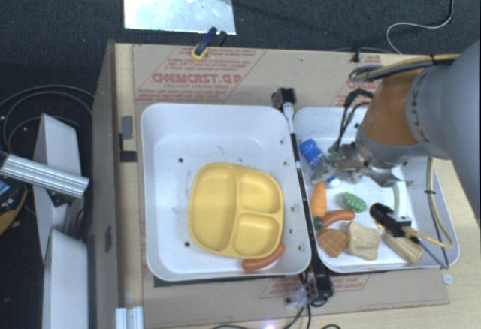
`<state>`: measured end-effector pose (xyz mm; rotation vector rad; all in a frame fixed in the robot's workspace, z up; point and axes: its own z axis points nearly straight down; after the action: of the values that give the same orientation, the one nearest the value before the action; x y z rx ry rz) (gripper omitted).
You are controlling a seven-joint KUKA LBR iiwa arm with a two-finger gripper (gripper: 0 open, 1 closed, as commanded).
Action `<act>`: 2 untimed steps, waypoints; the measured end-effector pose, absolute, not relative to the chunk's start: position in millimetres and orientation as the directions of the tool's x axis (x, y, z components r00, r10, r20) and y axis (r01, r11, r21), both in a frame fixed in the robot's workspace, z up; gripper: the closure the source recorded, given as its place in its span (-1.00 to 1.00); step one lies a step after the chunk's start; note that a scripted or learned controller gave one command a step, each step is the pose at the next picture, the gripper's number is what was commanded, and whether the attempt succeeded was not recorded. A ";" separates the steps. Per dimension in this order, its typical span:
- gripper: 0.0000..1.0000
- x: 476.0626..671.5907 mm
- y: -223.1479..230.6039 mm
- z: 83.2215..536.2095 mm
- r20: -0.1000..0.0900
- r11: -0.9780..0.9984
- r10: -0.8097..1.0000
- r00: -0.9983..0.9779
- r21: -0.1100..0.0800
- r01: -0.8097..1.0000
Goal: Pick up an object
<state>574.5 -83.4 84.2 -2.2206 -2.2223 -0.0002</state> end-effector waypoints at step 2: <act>-1.00 527.6 -84.4 83.9 0.000 0.001 1.000 -0.001 0.000 1.000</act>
<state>527.6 -84.4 83.9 -2.2204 -2.2227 -0.0001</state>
